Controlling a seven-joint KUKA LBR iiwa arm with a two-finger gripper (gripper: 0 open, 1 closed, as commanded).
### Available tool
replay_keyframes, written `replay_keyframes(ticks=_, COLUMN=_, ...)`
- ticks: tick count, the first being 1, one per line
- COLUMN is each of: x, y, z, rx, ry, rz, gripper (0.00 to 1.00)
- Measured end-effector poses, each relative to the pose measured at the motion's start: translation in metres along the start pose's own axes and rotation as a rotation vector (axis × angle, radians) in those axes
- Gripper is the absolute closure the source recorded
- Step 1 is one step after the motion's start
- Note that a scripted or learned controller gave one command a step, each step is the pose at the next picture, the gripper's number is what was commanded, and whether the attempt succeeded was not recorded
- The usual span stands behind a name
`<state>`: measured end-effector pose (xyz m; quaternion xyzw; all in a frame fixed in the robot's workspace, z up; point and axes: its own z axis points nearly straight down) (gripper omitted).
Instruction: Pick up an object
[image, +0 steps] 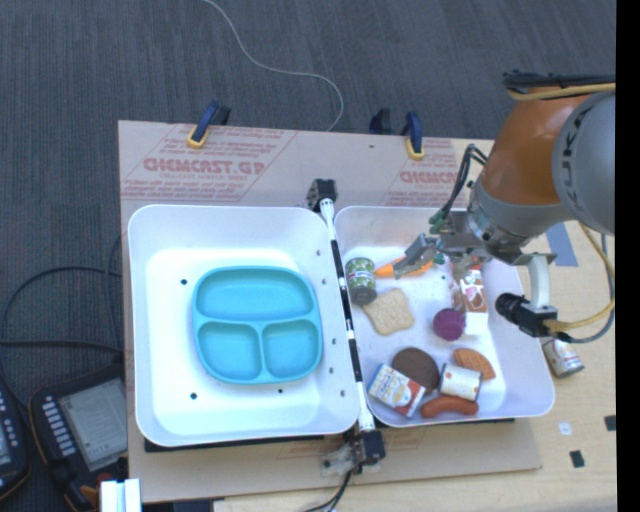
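- One carrot (412, 266), orange with a green tip, lies at the upper middle of the right bin (520, 400), right at the gripper (432, 250).
- Likely a light, stiff, smooth plastic toy; best pinched across its thin middle.
- I cannot tell the gripper's state.
- Nearby: a cracker (389, 312) and purple ball (449, 324); a blue tray (258, 323) fills the left bin (160, 235).

Red print reading "CHEMCAST GP" runs across the brown board (230, 165) under the bins. It partly repeats at the right. Black letters "KU" show on the grey arm (580, 150).
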<state>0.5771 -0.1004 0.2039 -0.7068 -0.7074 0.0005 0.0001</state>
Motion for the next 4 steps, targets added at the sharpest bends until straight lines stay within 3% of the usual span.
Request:
replay_keyframes(ticks=1, x=-0.010, y=0.015, z=0.108, rx=-0.005, ry=-0.006, rz=0.004, gripper=0.00)
replay_keyframes(ticks=2, x=-0.009, y=-0.017, z=0.115, rx=-0.014, ry=-0.004, rz=0.001, gripper=0.00)
replay_keyframes(ticks=3, x=-0.009, y=-0.017, z=0.105, rx=-0.013, ry=-0.004, rz=0.002, gripper=1.00)
replay_keyframes(ticks=4, x=0.052, y=-0.062, z=0.020, rx=0.000, ry=0.001, rz=-0.001, gripper=1.00)
